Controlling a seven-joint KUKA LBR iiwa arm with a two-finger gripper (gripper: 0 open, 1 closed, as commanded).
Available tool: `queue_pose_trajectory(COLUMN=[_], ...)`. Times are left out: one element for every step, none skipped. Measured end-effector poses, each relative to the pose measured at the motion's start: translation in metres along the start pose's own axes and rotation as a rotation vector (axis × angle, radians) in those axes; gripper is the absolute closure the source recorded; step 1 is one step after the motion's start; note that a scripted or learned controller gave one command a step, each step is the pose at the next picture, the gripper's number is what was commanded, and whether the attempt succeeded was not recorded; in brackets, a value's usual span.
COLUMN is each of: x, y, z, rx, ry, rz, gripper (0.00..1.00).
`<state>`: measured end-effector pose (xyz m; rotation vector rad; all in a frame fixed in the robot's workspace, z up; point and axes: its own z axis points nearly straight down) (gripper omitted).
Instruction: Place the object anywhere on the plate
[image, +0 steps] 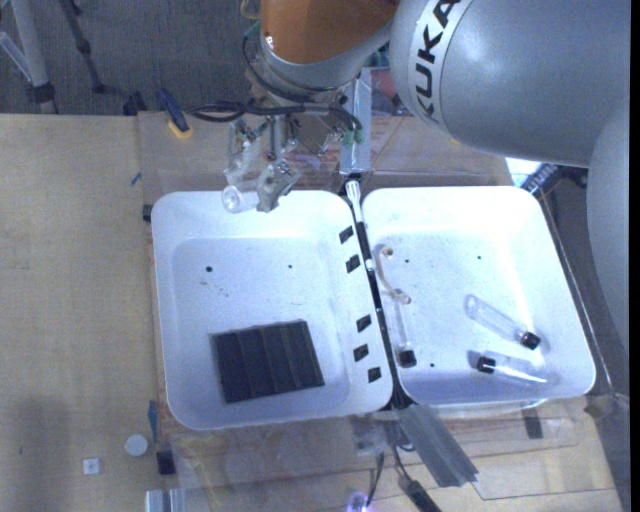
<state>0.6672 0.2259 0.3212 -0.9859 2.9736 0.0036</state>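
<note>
Item: clear plastic tube (500, 322), black-capped, lying in the bin next to the one whose rim the gripper (255, 185) hovers over, well apart from it; judged light, stiff, slippery, roll-prone, best taken mid-barrel; gripper's open-or-closed state cannot be told.

Wooden bench (70, 300): two white bins (180, 300) (560, 260) side by side.

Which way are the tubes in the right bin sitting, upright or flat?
Flat. The three clear tubes lie on their sides on the right bin floor, dark caps pointing sideways.
</note>
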Motion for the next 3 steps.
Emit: queue_pose_trajectory(x=[0.001, 0.002, 0.014], y=[0.001, -0.003, 0.0], z=[0.047, -0.029, 0.049], rx=[-0.003, 0.0, -0.003], ry=[0.006, 0.0, 0.005], rz=[-0.147, -0.22, -0.415], gripper=[1.0, 1.0, 1.0])
